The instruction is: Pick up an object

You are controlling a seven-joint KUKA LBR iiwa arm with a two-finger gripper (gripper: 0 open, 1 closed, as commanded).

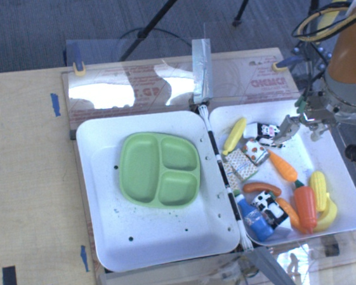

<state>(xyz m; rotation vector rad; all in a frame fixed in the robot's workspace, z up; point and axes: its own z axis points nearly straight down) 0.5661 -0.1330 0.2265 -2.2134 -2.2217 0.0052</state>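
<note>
Grey arm (349, 90) with orange band, yellow-black cables, metal jaws.

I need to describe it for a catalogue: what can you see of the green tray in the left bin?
The green tray looks like moulded plastic, pale green, with rounded corners and three compartments: one large at the left, two smaller at the right. It lies flat, right way up, slightly turned, on the floor of the left bin. Nothing else touches it.

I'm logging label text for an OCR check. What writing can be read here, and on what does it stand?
Red print on the clear panel behind the bins: blurred by glare, unreadable.
Red print on that panel's right part: appears mirrored, not legible.
Patterned packet in the right bin: too small to read.
</note>
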